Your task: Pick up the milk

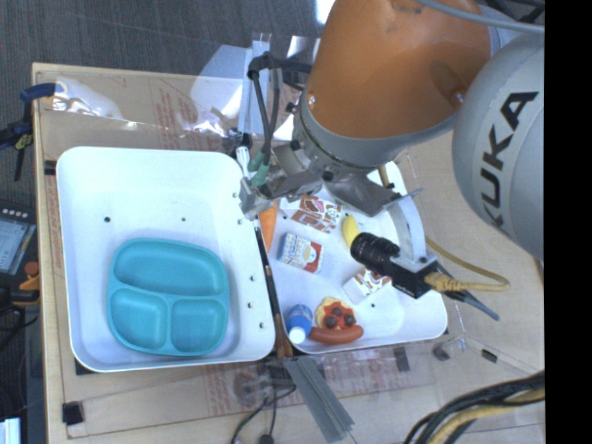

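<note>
A small white carton with blue and orange print (301, 251), which I take to be the milk, lies flat in the middle of the right bin (435, 317). The arm's orange band and grey wrist hang over the back of that bin. My gripper (261, 191) sits low at the bin's back left corner, by the wall between the bins, a short way above and left of the carton. An orange carrot (268, 226) lies directly under it. Nothing shows held in the gripper.
The right bin also holds a red-and-white packet (319, 213), a banana (350, 229), a small white box (367, 285), a pizza slice (335, 318) and a blue-capped bottle (298, 322). A black cylinder (384, 255) juts over them. A teal divided tray (169, 296) lies in the left bin (139, 183).
</note>
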Controlling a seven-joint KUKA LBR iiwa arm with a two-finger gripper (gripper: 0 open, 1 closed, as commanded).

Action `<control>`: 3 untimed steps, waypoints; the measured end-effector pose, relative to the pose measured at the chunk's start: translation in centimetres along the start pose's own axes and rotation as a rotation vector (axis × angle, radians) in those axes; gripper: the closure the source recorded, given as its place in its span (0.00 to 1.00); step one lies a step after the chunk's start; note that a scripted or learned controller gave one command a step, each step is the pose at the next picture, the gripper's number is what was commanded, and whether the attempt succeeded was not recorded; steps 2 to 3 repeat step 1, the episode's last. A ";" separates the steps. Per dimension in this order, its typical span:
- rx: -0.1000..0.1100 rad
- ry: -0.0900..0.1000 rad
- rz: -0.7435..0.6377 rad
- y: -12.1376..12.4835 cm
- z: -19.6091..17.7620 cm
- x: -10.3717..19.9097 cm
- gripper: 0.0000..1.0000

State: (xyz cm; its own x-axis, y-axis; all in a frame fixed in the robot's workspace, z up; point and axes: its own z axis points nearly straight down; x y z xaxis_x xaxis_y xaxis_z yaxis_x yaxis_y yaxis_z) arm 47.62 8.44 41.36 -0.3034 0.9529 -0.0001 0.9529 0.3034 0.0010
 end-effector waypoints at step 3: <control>0.005 0.001 -0.405 -1.4 -0.1 -4.5 1.00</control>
